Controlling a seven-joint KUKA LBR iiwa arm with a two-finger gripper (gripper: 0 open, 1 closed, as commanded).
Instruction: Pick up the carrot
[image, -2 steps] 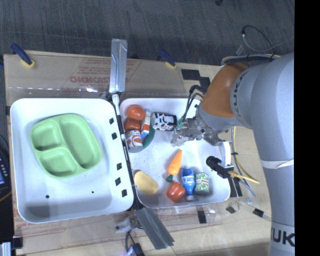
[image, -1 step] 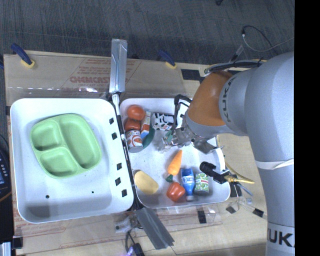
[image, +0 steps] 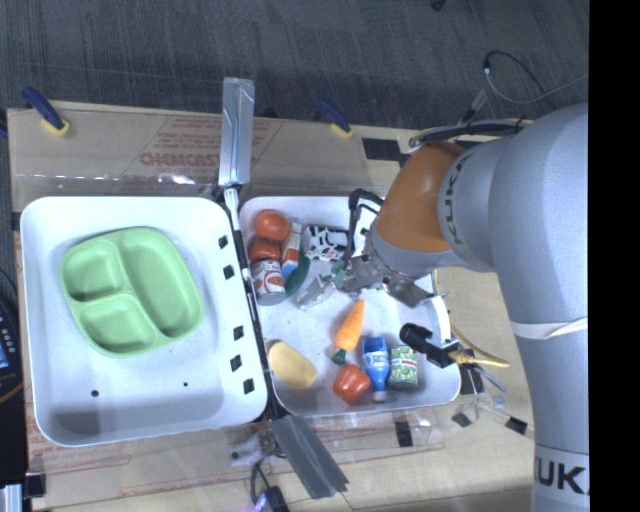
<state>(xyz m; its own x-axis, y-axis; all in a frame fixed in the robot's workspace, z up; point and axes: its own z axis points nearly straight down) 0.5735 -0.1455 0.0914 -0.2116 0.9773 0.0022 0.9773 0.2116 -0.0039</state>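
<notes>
Carrot (image: 350, 325) lies tilted mid right bin (image: 300, 392), just above blue bottle (image: 376, 365) and red pepper (image: 351, 383). Gripper (image: 345, 272) hangs just above-left of carrot, apart from it; finger state unclear. Arm (image: 480, 205) bends in from right, "KU" lettering visible. Green divided tray (image: 130, 288) in left bin (image: 60, 420).

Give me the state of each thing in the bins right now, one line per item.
carrot: lying tilted in the right bin, not held
gripper: low over the right bin, just above the carrot in the view; open or shut unclear
green divided tray: flat in the left bin, compartments bare
blue bottle: lying on its side
red pepper: resting by the bottle
yellow lemon-like piece: resting at the bin's left wall
can: lying on its side
</notes>
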